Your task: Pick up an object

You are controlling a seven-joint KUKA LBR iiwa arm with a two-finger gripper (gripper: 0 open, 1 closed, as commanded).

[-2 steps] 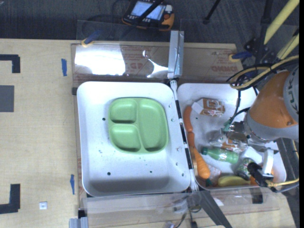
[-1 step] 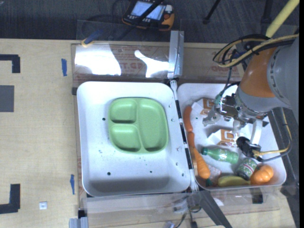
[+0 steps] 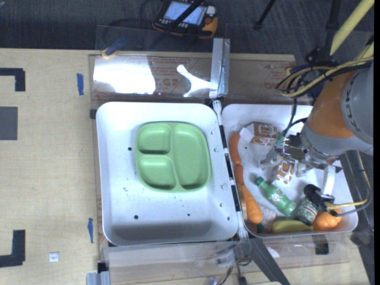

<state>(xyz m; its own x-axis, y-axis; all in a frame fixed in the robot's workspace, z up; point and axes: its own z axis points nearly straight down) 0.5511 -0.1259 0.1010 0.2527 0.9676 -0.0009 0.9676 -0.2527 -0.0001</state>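
The right bin (image 3: 350, 209) holds a jumble of objects. Along its left wall lie a long orange carrot (image 3: 250, 202) and a second orange piece (image 3: 236, 149). A green bottle (image 3: 276, 196) lies near the middle, and a dark green-labelled bottle (image 3: 308, 211) sits beside an orange fruit (image 3: 327, 221). At the front rests a yellow banana (image 3: 288, 224). A brown snack packet (image 3: 262, 133) lies at the back, and a smaller packet (image 3: 286, 171) in the middle. My gripper (image 3: 289, 153) hangs low over the bin's middle, just above the smaller packet.
The left bin (image 3: 113, 177) carries a green divided plate (image 3: 173, 155). A metal divider (image 3: 218, 70) stands behind the bins. The arm's grey and orange body (image 3: 338, 120) and its cables cover the right bin's back right corner.
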